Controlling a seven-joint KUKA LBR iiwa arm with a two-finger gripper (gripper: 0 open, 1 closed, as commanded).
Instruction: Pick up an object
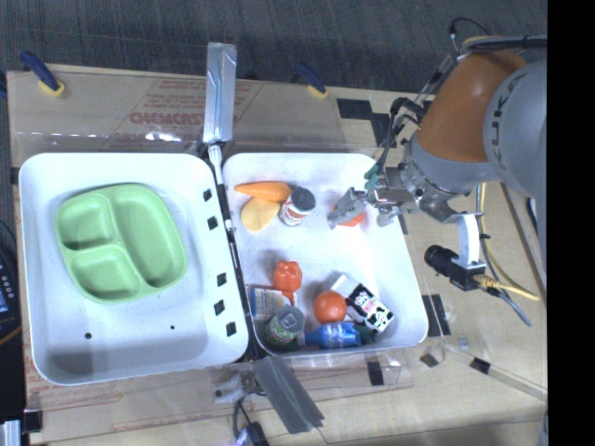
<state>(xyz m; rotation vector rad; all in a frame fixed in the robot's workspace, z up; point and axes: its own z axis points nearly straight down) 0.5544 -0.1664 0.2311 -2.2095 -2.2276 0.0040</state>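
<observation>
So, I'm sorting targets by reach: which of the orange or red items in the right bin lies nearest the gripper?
The small orange-red piece right under the gripper, near the right white bin's far right side. The orange carrot, red pepper and round orange fruit lie farther off.

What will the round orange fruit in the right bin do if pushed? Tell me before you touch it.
The orange fruit looks round and smooth, so it would probably roll rather than slide. It sits tight among a blue bottle and a black-and-white carton, which would likely stop it quickly. Its glossy skin may slip between narrow fingers.
</observation>
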